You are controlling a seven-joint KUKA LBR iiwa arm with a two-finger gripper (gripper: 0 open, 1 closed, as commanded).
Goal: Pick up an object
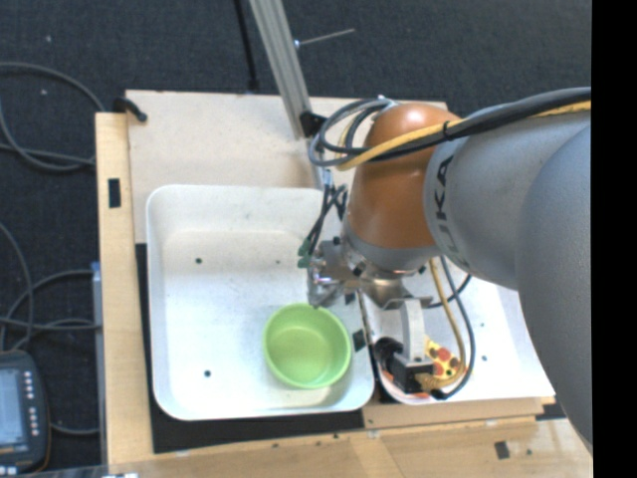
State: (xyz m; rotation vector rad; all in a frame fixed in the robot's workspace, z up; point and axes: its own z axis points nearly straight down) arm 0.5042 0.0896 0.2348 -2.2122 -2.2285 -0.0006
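- The light green round plastic bowl (pixel 308 345) stands upright, mouth up, in the near right corner of the shallow white plastic bin on the view's left (pixel 214 267). It sits close against both walls that meet there.
- That corner placing matters. The walls crowd the bowl on two sides, so a grasp would most likely have to take the rim on the open side, towards the middle of the bin.
- The bowl looks empty and light, and its thin rim would probably suit a pinch better than a hold around the whole body.
- The hand (pixel 322 287) hangs just above the bowl's far rim, over the inner edge of the same bin. I judge this as lining up for a descent onto the rim, with nothing lifted yet.
- The wrist hides the hand's working end, so I cannot tell whether it is released or clenched. No contact with the bowl shows.
- The grey arm with the orange band (pixel 398 182) comes in from the view's right, crossing the second shallow white bin (pixel 498 352) beside the first.
- Both bins rest on the pale wooden table (pixel 199 137).
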